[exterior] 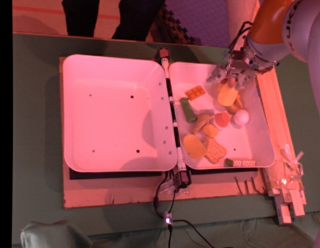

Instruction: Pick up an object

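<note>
Pink light washes a green bench bearing two white bins. Over the right bin (266, 138), the gripper (231, 81) hangs with fingers clamped on a yellow-orange piece (227, 95), lifted above the pile. A straight, steady rise looks wisest, keeping clear of the white ball (241, 117), waffle square (195, 92) and green pickle (188, 109) crowding below.

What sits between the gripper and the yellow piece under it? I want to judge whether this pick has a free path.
Nothing visible does. The gripper is right above the yellow piece in the right bin, and their outlines meet. The white ball and orange waffle block lie off to the sides.
</note>
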Motion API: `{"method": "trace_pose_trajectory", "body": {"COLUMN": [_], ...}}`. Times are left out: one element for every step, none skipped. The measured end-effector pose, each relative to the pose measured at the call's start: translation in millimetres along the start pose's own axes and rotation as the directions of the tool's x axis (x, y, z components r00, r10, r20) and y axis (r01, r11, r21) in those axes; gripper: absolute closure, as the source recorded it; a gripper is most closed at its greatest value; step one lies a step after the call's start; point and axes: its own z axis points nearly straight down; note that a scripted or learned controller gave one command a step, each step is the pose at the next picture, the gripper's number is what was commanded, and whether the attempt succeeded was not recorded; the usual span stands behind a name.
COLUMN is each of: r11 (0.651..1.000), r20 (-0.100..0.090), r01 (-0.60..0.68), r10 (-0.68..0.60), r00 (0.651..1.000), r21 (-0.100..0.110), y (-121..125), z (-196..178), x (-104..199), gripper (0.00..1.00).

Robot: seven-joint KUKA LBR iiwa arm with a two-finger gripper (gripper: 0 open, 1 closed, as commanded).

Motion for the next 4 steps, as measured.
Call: {"method": "trace_pose_trajectory", "body": {"r11": [1.000, 1.000, 1.000, 1.000], "r20": [0.001, 0.000, 0.003, 0.005], "r01": [-0.002, -0.001, 0.000, -0.004], "r10": [0.002, 0.001, 0.000, 0.004], "r00": [1.000, 1.000, 1.000, 1.000], "r21": [0.007, 0.008, -0.010, -0.017], "y": [-9, -15, -10, -8], "z": [57, 118, 128, 115], "x": [-2, 1, -1, -2], "gripper": [0.00, 0.00, 0.00, 1.00]}}
